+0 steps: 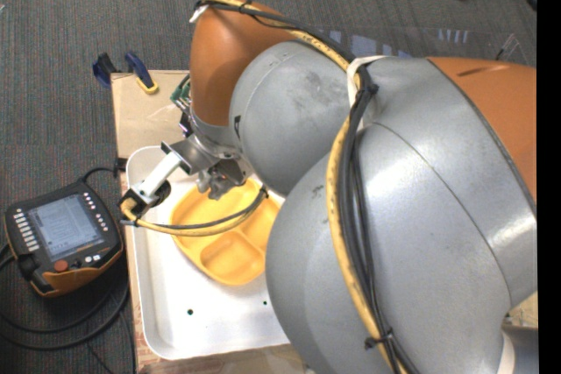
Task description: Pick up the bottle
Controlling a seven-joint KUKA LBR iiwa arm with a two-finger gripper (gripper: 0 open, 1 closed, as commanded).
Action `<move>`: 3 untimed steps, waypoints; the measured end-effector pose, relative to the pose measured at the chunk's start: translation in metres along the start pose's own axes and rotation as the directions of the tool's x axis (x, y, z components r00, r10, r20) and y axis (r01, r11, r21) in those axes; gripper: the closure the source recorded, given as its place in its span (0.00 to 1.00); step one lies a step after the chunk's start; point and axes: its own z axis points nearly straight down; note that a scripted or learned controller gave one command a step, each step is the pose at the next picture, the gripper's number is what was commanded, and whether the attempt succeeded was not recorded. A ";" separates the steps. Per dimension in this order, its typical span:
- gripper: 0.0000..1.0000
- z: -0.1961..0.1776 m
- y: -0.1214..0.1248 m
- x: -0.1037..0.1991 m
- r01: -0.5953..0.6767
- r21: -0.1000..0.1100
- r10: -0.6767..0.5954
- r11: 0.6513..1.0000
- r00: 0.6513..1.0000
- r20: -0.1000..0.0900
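1. I cannot tell where the bottle lies. The grey arm (394,215) covers much of both bins, so it may well be somewhere behind the claw, under that bulk.
2. The claw (219,184) hangs low over the white bin (166,311). Whether it is open or closed cannot be told from this slant, so I count nothing as gripped.
3. Just below the claw, nearly touching it, lies a yellow divided dish (223,254), tilted against the bin's floor. The likeliest error, in my judgement, is closing on the dish's rim instead of the bottle.
4. To do the step well, descend only once the bottle is placed squarely under the claw. Approach across its narrow width, not along its length, and close on the body rather than the cap.
5. Lift straight up, slowly, so a round, slippery bottle does not roll out or drag the dish along.
6. Well off to the claw's side, on the carpet, sits a hand controller (61,232). Blue clamps (131,70) rest at the bench's far corner, and neither is in the way.
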 end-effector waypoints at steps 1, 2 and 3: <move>1.00 -0.072 0.077 -0.057 0.129 -0.002 -0.129 0.992 0.992 0.001; 1.00 -0.001 0.044 -0.012 -0.106 0.000 0.106 0.994 0.994 0.001; 1.00 0.117 0.026 -0.013 0.146 -0.001 -0.146 0.989 0.989 0.000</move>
